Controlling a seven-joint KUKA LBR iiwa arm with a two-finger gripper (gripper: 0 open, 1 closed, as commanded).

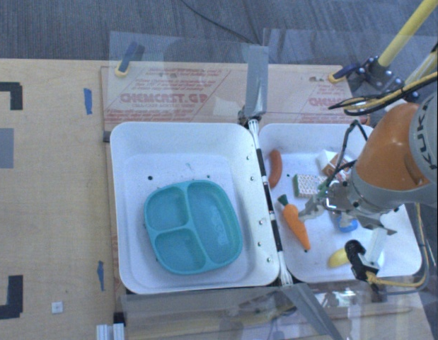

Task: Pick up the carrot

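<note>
One carrot (296, 226) just left of tool (319, 205)

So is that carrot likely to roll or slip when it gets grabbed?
Probably. The carrot is tapered and rounded, lying flat in the right bin, so it may roll sideways. Its smooth, toy-like surface could slip. It looks stiff and light.

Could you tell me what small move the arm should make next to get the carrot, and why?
Probably a short shift left and toward the near rim, to centre the gripper over the carrot before descending. The carrot lies free on the floor of the right bin, beside the gripper rather than under it.
</note>
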